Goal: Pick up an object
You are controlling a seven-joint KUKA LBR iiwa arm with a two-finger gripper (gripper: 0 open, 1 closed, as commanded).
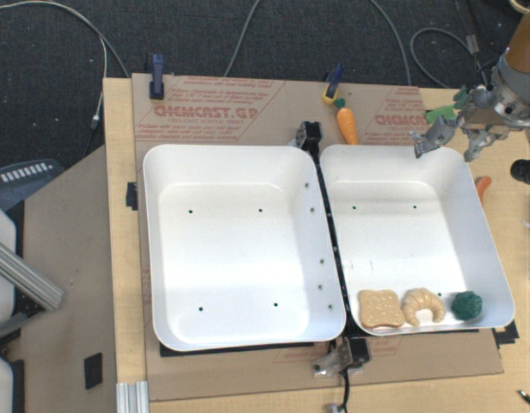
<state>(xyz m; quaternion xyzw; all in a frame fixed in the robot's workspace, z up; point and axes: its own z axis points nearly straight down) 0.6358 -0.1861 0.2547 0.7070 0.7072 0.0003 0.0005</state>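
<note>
Clearly well short of any grasp: hand (454, 138) parked high at the far right corner of the right bin (484, 222), fingers spread apart and holding nothing. Three candidate objects lined up along that bin's near wall, well away from the hand and toward the camera: a tan cracker (379, 309), a pale croissant (424, 305) touching or just beside it, and a dark green ball (467, 305) closest to the near right corner. Likely trouble from here: all three pressed against the sloped wall, so one finger could land on the rim or ride up the slope instead of getting behind the object; cracker flat and low, probably prone to slipping out of a pinch; croissant and cracker so close that a descent between them could shove both aside; ball apt to roll off along the wall if nudged off-centre. Left bin (162, 231) lying across from the hand, beyond a black divider clip. Outside the bins, an orange carrot (346, 124) resting on the printed cardboard just left of the hand. Bench (119, 188) covered in that cardboard, clamped at the far edge by blue clips, with dark carpet and loose cables beyond.
</note>
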